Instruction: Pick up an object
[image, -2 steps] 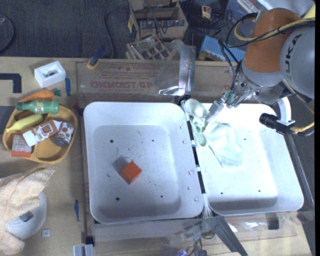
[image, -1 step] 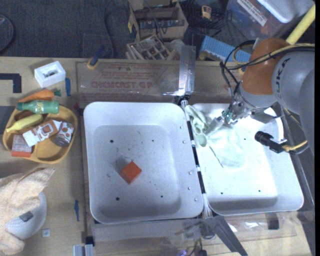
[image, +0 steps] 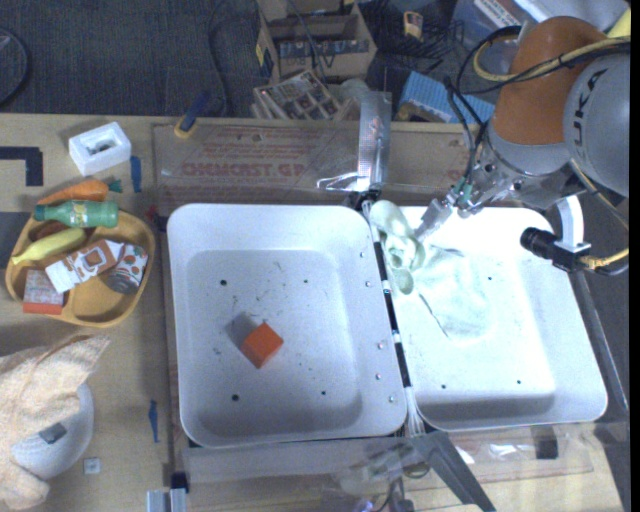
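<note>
A pale green crumpled soft object (image: 398, 250) is seen pinched in the closed gripper (image: 420, 232), barely lifted over the right white bin (image: 560, 390); clearance is left.

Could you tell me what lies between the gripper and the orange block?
In the camera view, the bins' adjoining rims and bare left-bin floor separate the gripper from the orange block.

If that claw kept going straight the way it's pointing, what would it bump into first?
Probably the pale green object at the right bin's left edge. The gripper points down-left, right at it and seemingly almost touching, though depth is hard to judge.
</note>
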